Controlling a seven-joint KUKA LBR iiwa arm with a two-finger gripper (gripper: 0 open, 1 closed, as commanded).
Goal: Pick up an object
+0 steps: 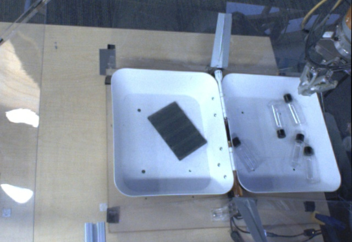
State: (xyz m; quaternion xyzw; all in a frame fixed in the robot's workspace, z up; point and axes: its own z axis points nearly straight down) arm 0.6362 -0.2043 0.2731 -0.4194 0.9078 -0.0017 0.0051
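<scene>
The pincer [314, 82] hangs over the far right corner of the right bin [258, 183], at about 2 o'clock from the desk's [66, 142] middle; whether it is open or closed cannot be told, and nothing is seen between its tips. In the right bin lie about 5 clear vials with black caps [279, 117]: 2 side by side near the bin's centre, 2 toward 4 o'clock, 1 by the left wall at 8 o'clock. The left bin [124, 180] holds a dark grey flat pad [177, 130], lying tilted at its centre.
</scene>
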